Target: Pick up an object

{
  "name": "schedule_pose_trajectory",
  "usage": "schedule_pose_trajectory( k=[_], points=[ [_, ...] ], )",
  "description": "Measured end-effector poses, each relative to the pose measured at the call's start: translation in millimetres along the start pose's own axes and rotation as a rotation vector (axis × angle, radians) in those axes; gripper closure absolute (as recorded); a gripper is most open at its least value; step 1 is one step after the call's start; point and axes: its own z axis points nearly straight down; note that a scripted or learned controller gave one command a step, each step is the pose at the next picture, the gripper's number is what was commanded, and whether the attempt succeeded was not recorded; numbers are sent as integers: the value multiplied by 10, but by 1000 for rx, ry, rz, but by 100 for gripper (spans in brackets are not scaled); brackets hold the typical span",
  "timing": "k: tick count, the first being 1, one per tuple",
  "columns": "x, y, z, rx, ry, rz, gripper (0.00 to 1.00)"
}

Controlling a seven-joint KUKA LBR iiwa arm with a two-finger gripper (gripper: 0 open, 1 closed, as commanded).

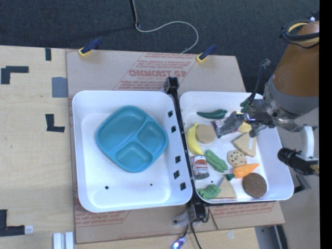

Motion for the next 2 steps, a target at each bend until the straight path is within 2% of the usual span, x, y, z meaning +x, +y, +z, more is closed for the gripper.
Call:
schedule_pose_trajectory(
  k=[1,2],
  points=[
    [-29,1,-58,6,-1,5,100],
    [512,304,623,10,-1,2,100]
  ],
)
